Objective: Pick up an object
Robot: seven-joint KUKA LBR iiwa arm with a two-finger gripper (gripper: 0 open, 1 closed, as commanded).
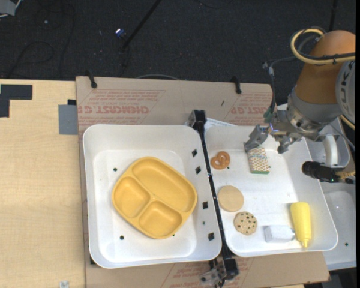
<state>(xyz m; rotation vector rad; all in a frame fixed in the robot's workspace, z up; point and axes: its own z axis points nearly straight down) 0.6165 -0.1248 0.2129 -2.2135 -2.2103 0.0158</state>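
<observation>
2 spread fingers of the pincer (269, 138) hang open, holding nothing, just above the checkered sponge (259, 160) in the right bin (324, 242) (approach step, I judge). Next: descend straddling it, then close.

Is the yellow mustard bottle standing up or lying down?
Lying down. The mustard bottle rests on its side on the right bin's floor, nozzle pointing toward the near rim.
</observation>
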